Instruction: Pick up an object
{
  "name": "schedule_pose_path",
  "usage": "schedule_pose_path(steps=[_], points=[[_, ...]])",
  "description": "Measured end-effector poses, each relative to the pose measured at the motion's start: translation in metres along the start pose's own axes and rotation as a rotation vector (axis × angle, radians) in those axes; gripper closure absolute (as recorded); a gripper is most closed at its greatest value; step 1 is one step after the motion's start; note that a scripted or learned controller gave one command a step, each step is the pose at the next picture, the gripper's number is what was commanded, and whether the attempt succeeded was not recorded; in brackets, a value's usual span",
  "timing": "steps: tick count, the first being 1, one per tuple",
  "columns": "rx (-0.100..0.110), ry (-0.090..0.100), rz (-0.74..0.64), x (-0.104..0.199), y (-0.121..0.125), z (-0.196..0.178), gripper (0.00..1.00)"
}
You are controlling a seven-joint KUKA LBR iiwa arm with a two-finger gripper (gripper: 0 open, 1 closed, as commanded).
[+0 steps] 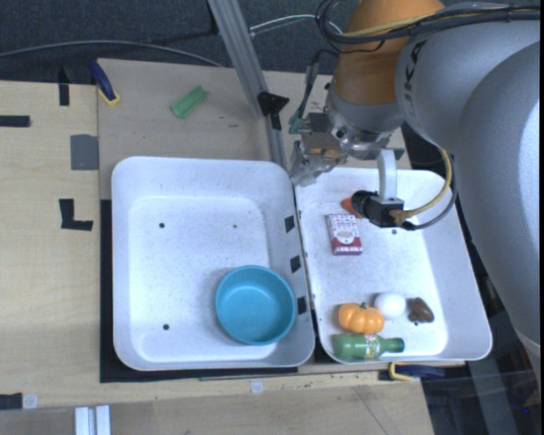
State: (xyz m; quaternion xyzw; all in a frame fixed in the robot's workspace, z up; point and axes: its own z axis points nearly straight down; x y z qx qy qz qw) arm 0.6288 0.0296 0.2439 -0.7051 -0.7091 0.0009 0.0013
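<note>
Gripper [310, 163] hovers upper centre, grip state unclear; it should descend squarely over the red carton [344, 234] at centre-right.

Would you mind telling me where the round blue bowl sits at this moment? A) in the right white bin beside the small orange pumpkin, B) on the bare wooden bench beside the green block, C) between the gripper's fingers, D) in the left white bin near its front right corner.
D: the round blue bowl rests on the floor of the left white bin, near its front right corner, apart from the gripper.
</note>
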Motion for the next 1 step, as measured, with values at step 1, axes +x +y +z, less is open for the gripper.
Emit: schedule_pose_path(steps=[1], points=[[-0.001, 0.001, -0.001, 0.0486, -0.0063, -0.0035, 1.00]])
